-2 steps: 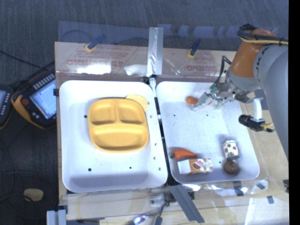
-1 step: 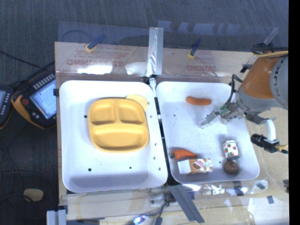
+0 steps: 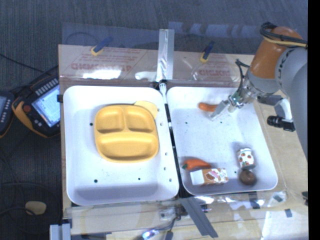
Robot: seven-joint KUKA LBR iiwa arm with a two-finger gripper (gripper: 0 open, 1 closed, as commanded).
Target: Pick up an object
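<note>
- Bench [image 3: 70,64] carrying two white bins, on dark carpet
- Near: carrot [image 3: 196,163], carton [image 3: 214,176], dotted cube [image 3: 245,158] and brown ball [image 3: 247,176] crowd the right bin's [image 3: 265,134] front edge
- Middle: yellow tray [image 3: 127,133] in the left bin [image 3: 80,179]
- Far: gripper [image 3: 223,108] lowered just beside an orange piece [image 3: 206,105], likely the target; finger state cannot be told

The grey arm [image 3: 295,79] reaches in from the right side of the camera view, its orange band [image 3: 270,54] sitting just above the wrist. From the band the wrist slants down and to the left, ending in the claw [image 3: 220,110]. The claw is tilted, its tip pointing toward the lower left, low over the far part of the right side.
</note>
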